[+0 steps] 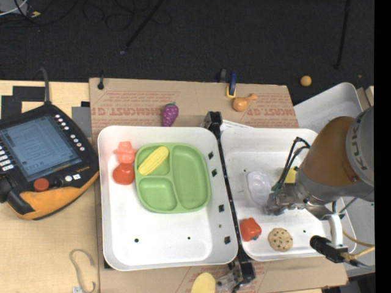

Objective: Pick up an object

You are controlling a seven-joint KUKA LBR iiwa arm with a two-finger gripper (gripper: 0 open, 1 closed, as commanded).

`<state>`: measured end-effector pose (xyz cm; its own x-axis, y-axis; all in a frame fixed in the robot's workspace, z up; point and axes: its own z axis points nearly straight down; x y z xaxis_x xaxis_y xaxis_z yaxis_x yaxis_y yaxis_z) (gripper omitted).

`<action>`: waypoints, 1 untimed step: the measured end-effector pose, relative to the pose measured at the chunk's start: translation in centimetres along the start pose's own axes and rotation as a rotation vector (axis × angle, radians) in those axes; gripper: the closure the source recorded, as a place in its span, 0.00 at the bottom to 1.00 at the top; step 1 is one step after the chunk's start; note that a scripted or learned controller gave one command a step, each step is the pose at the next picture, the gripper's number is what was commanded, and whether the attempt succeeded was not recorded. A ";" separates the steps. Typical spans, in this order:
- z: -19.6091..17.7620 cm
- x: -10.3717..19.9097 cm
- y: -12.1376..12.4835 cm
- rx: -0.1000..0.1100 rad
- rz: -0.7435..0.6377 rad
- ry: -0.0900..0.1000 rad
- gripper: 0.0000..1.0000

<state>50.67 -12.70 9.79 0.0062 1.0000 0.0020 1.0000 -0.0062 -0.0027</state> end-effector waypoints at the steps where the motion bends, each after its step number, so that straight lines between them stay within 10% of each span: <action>1: -5.7 0.9 0.0 -0.005 -0.006 -0.002 1.00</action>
<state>50.65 -11.84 15.53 0.0004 1.0000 0.0003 1.0000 -0.0004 0.0018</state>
